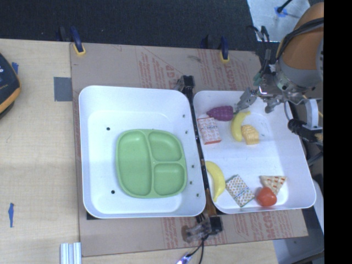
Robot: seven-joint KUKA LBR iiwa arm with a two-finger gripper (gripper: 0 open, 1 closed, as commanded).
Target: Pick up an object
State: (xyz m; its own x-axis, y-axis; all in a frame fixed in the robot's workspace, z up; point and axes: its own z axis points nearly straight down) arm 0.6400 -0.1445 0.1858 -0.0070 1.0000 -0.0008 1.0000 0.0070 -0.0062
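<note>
Left bin (88,147): a divided plate (150,162) is held at its centre.
Right bin (286,153), far edge: eggplant (221,113), carton (209,130), banana (238,125) and bread piece (250,134) are grouped.
Right bin, near edge: second banana (216,179), packet (239,190), tomato (266,197) and pizza slice (273,182) are ranged left to right.

1. The arm (301,43) is seen reaching in from the right, its orange band above the wrist.
2. The gripper (257,99) is pointed downward, with the jaws spread apart and nothing held between them.
</note>
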